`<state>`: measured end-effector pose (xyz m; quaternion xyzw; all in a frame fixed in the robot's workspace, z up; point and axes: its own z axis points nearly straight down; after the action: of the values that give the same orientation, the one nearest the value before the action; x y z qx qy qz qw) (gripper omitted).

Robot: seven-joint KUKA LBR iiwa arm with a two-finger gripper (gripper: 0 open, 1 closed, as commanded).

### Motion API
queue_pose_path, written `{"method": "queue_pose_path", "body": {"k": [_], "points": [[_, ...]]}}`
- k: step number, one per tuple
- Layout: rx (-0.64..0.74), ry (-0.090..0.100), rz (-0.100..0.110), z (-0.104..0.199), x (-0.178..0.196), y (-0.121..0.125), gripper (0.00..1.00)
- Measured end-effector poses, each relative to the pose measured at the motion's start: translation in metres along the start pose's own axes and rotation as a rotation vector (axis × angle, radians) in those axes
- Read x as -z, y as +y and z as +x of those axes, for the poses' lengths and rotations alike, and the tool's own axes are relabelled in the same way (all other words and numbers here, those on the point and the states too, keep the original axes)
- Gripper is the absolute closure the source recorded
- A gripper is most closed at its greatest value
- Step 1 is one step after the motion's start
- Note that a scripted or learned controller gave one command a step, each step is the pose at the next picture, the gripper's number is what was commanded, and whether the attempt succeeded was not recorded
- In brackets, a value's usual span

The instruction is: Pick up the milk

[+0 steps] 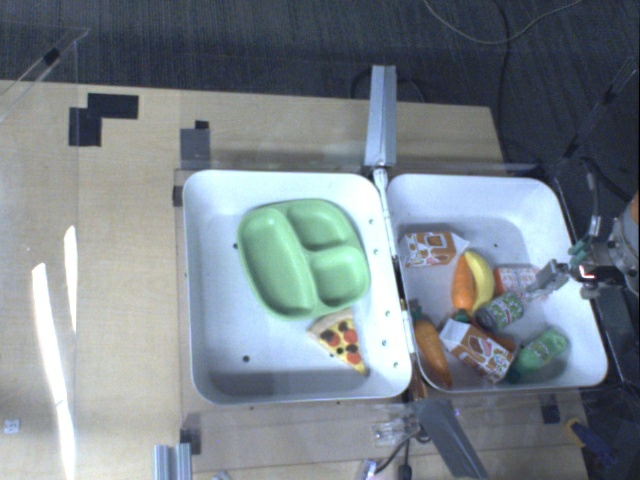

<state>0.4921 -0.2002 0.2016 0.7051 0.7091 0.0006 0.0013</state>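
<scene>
My gripper [553, 276] hangs at the right bin's [470, 196] three o'clock rim; whether its claw is apart, I cannot tell. The milk [432, 247] lies at ten o'clock, apart from it, not yet grasped.

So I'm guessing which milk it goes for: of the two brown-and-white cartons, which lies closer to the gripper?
The lower carton, lying tilted between the carrot and the green item. The gripper is nearer to it than to the upper carton by the divider.
</scene>
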Motion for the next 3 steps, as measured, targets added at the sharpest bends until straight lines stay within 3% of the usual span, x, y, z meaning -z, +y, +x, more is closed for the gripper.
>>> {"method": "queue_pose_path", "body": {"k": [1, 2, 3], "points": [[-0.075, -0.003, -0.006, -0.006, 0.089, 0.025, 0.00], [-0.252, 0.001, 0.001, 0.055, -0.050, 0.053, 0.00], [-0.310, 0.000, -0.001, 0.089, -0.108, 0.153, 0.00]]}}
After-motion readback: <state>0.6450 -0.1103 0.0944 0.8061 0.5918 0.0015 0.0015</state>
